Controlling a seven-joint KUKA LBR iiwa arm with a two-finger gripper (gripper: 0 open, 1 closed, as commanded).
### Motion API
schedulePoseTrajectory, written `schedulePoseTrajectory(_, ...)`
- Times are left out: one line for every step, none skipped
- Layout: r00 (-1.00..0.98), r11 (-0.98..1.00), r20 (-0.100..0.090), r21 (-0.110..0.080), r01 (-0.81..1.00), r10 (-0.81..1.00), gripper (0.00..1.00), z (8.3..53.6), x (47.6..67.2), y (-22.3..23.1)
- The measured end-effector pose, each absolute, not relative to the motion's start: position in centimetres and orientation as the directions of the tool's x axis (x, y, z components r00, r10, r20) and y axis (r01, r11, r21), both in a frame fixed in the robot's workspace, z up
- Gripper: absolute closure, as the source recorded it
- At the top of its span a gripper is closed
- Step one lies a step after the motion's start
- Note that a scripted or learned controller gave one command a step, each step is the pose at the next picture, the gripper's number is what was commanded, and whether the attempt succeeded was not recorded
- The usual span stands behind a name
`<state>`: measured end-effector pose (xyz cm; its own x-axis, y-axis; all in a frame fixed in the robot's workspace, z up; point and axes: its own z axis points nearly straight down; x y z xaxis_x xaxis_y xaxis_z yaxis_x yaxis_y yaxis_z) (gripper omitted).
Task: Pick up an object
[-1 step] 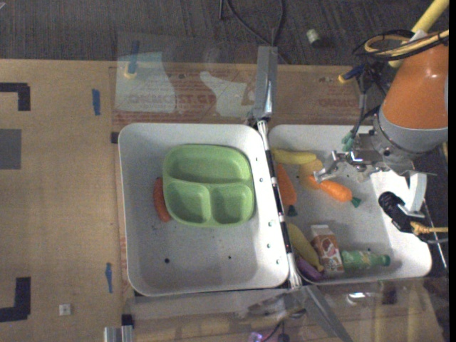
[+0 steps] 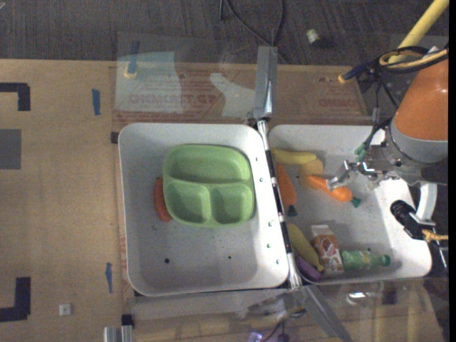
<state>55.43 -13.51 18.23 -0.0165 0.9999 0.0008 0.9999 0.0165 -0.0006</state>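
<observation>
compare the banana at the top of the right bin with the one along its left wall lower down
The top banana lies roughly level across the right bin, while the lower banana slants down the left wall. The top one sits above a carrot; the lower one runs beside a carton. Both are yellow.

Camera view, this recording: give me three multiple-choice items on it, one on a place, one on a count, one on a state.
1. Where does the green tray lie?
A. left bin
B. right bin
C. on the bench outside the bins

2. How many compartments does the tray have?
A. two
B. three
C. five

3. How does the juice box lie?
A. alone in the left bin
B. inside the tray
C. in the right bin beside a green bottle

Key: 1 A, the tray sits in the left bin. 2 B, one long section above two smaller ones. 3 C, box and bottle lie together at the near end of the right bin.
</observation>
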Motion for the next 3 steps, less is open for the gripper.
schedulePoseTrajectory(-0.058, 0.058, -0.002, 0.010, 0.998, 0.998, 0.00, 8.8, 58.2, -14.7)
schedulePoseTrajectory(-0.050, 0.050, -0.006, 0.015, 0.999, 0.999, 1.00, 9.9, 58.3, -15.2)
schedulePoseTrajectory(0.005, -0.005, -0.001, 0.001, 1.000, 1.000, 1.00, 19.8, 63.1, -10.6)
